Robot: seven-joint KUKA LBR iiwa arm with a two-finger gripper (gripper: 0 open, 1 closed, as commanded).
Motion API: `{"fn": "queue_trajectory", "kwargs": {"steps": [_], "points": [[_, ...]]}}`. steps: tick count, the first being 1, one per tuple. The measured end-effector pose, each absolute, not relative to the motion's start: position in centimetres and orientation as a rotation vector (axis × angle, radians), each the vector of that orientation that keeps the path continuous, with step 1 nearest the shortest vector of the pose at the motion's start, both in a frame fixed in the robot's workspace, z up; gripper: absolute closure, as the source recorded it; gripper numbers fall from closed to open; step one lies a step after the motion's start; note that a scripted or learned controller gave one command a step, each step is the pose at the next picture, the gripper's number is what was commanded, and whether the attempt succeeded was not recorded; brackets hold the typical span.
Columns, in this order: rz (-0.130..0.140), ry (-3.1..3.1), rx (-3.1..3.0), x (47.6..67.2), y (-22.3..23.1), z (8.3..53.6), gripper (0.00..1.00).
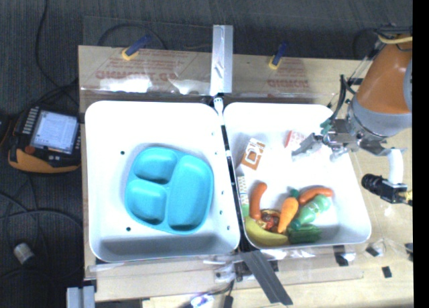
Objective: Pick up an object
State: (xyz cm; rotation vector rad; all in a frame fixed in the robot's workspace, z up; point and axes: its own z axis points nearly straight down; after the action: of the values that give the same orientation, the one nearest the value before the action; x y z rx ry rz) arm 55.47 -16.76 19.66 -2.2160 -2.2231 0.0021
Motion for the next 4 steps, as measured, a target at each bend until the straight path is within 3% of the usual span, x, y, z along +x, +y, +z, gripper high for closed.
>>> {"fn": "queue_trajectory", "kwargs": {"steps": [1, 2, 3, 4], "points": [[0.004, -2.294, -2.145, 61.1, -12.7, 14.2, 0.0], [0.002, -2.367, -2.068, 64.3, -17.6, 21.2, 0.0], [0.0, -2.362, -2.085, 67.0, -15.9, 8.8, 0.0], [-0.004, -2.29, -2.163, 65.1, -15.9, 8.9, 0.0]]}}
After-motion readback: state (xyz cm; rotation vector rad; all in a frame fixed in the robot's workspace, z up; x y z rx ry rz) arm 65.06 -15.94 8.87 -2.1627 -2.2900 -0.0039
